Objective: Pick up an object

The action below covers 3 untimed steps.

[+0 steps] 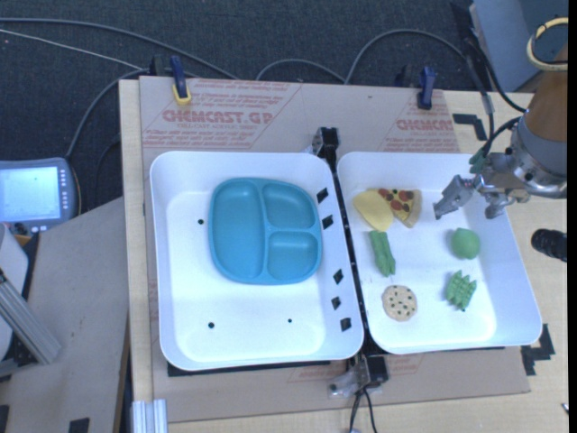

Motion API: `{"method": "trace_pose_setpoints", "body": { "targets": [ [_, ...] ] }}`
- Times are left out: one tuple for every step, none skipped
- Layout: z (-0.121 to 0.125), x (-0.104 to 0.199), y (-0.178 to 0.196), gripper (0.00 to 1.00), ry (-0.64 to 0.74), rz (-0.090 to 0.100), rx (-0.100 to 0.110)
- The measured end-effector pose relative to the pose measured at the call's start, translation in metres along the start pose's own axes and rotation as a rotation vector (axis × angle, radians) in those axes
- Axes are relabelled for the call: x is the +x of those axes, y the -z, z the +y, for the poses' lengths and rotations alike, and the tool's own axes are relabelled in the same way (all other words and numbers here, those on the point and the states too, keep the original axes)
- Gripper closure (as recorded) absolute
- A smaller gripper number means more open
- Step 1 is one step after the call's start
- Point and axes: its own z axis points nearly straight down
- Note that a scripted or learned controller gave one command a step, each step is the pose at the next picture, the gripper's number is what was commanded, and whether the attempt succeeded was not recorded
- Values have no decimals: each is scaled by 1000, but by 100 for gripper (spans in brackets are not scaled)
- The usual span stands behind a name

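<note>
This is a robotics lab or test cell, not a home or kitchen. The table (270, 97) is a bare board still printed with a supplier's red lettering, held down at its back edge by two blue clamps (180, 84). Two white bins (180, 242) sit on it side by side, joined by black brackets. Loose cables (90, 39) trail across the dark carpeted floor (270, 16) behind. A handheld control pendant (34, 192) with a lit screen rests at the left. The food in the bins is toy food (a pizza slice (399, 201), a cookie (398, 302)), and a blue divided plate (266, 230) lies in the other bin.
</note>
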Motion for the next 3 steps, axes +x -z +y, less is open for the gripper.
{"method": "trace_pose_setpoints", "body": {
  "targets": [
    [2, 0, 8, 0, 3, -3, -14],
    [1, 8, -37, 0, 3, -1, -11],
    [8, 13, -96, 0, 3, -1, -9]
  ]
}}
